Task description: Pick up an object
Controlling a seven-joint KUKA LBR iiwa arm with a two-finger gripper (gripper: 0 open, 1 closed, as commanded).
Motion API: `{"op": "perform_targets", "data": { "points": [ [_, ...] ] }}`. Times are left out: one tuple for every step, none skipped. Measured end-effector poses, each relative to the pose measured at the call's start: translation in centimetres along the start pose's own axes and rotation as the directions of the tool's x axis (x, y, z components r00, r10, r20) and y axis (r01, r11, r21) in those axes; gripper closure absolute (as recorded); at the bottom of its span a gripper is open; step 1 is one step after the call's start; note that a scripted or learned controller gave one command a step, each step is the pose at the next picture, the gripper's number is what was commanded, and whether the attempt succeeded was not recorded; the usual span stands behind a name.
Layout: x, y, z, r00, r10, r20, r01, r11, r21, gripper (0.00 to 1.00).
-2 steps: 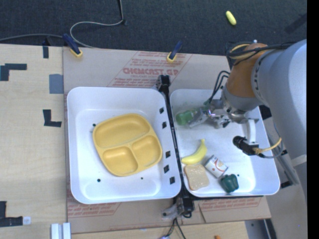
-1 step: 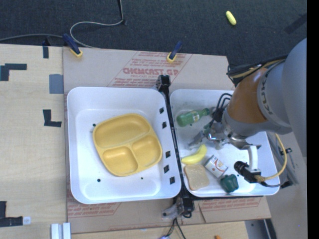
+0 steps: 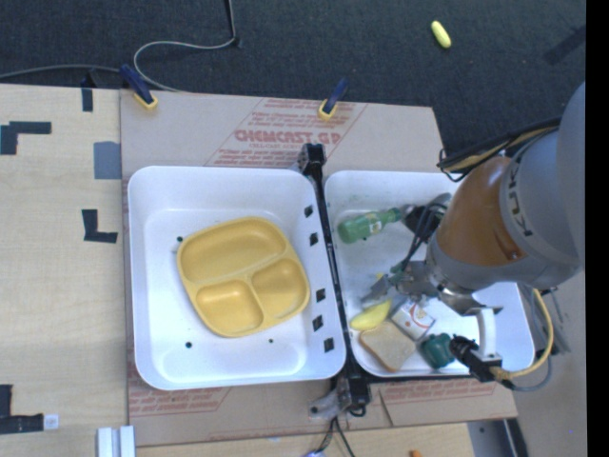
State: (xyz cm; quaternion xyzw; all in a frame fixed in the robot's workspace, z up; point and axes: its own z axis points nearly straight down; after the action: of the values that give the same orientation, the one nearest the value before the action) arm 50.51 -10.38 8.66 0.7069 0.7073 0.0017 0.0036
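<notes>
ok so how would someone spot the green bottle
Look in the right bin, the one the arm reaches into. Near its far left corner lies the green bottle, on its side apart from the cluster nearer the front. It is see-through green with a pale label, unlike the yellow piece and bread slice.

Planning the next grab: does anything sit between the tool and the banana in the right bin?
Nothing visible does. The tool hangs just above and right of the banana, with bare bin floor between them. The bread lies below the banana and the carton to its right, both close beside it.
</notes>
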Motion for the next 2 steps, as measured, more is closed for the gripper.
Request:
{"op": "perform_targets", "data": {
  "points": [
    [-4.6, 11.7, -6.5, 1.0, 0.0, -0.001, 0.0, 1.0, 0.007, 0.0],
    [-8.8, 16.4, -7.0, 1.0, 0.0, -0.001, 0.0, 1.0, 0.008, 0.0]
  ]
}}
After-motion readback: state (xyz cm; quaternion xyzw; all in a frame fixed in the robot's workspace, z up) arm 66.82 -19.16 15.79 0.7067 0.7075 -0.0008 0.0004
